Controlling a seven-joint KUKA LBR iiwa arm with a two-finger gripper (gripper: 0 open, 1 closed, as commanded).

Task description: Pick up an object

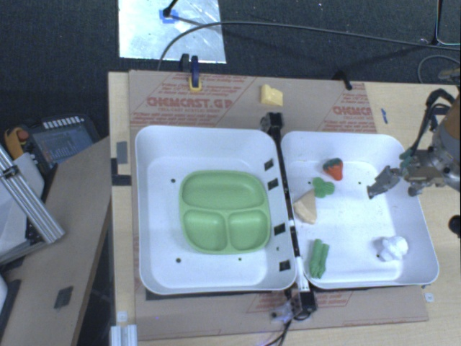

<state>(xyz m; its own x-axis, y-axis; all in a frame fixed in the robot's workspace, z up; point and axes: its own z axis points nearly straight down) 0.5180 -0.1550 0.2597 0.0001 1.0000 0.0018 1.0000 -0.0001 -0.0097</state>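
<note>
The right bin (pixel 360 280) holds several small items. A red piece with a green top (pixel 333 168) lies at its upper left, a small green piece (pixel 323 189) just below it and a pale wedge (pixel 306 207) beside the divider. A long green piece (pixel 318 258) rests near the front edge, and a crumpled white thing (pixel 392 249) sits at the front right. My gripper (pixel 379 184) hangs over the bin's right half, apart from all of them, with nothing seen in it.
The left bin (pixel 155 157) bears a green divided plate (pixel 223 211). A yellow block (pixel 271 95) lies on the cardboard behind the bins. Black clips along the divider (pixel 282 193) join the two bins. Cables run across the dark floor behind.
</note>
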